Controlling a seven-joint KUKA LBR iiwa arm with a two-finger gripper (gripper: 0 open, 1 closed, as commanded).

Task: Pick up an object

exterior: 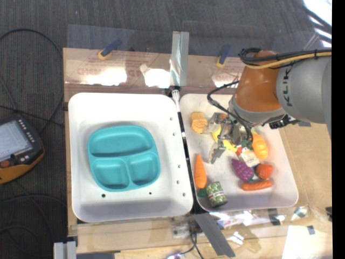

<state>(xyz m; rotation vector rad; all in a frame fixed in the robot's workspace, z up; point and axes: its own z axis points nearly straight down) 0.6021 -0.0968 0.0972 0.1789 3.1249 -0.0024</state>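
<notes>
My gripper (pixel 229 143) hangs low over the middle of the right bin (pixel 285 196), its fingers spread apart. A small yellow toy (pixel 226 142) lies between them, and I cannot tell whether they touch it. Around it lie a tan waffle piece (pixel 199 122), an orange carrot (pixel 200 171), a green can (pixel 216 193), purple grapes (pixel 242 170), a yellow-orange pepper (pixel 260 146), a red tomato (pixel 264 170) and a red chili (pixel 256 185). The wrist hides part of the bin's back.
The left bin (pixel 81 117) holds a teal divided plate (pixel 125 156). A raised ridge (pixel 183 144) separates the two bins. A handheld pendant (pixel 16 142) lies on the floor at the far left. Cables loop around the orange wrist (pixel 259 88).
</notes>
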